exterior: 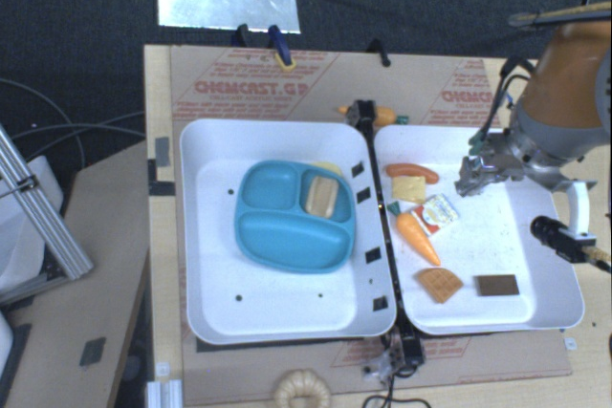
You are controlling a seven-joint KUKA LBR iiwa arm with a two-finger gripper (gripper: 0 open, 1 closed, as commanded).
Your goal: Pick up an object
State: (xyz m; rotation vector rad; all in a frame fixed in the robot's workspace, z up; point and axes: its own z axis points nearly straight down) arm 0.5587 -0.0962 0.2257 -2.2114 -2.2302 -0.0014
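The arm (564,91) reaches in from three o'clock and holds its tool (475,175) over the right bin (535,301), near that bin's upper middle, so the step in hand looks like the approach: the tool is above the pile of food and nothing shows between its fingers. Whether those fingers stand apart or together I cannot tell, since the tool appears as a small dark and grey mass against the white floor. The candidates for picking lie at about nine and seven o'clock from the tool: a sausage (412,172) nearest the top, a pale yellow block (409,189) just below it, a small white and red packet (440,210) just beside the block, a carrot (419,237) slanting down from there, then a brown cracker (439,284) and a dark flat rectangle (496,285) towards six o'clock, apart from each other. The left bin (210,301) carries a blue divided plate (277,234) with a tan piece of bread (321,197) in its upper right compartment, well away from the tool. In my judgement the next move calls for choosing one item, likely the packet or the sausage as the closest, shifting towards eight or nine o'clock to centre over it, descending with the fingers spread, and closing. The crowding of block, packet and carrot may spoil a clean grip.
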